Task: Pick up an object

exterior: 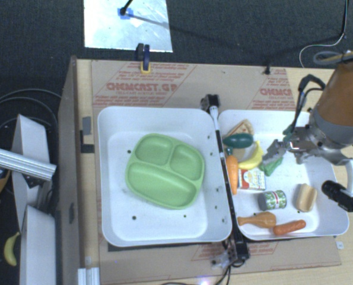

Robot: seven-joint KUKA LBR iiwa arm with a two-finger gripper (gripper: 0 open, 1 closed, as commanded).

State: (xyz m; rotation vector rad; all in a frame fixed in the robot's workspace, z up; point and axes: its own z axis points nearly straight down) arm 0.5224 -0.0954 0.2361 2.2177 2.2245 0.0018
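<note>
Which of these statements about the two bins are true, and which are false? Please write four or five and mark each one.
1. A green divided tray lies in the left bin. True.
2. The banana lies in the left bin. False: it lies in the right bin, near its left side.
3. The small can lies between the carton and the bread roll. True.
4. The gripper hovers over the left bin. False: it is over the right bin, close to a green object.
5. A carrot lies near the right bin's front edge. True.
</note>
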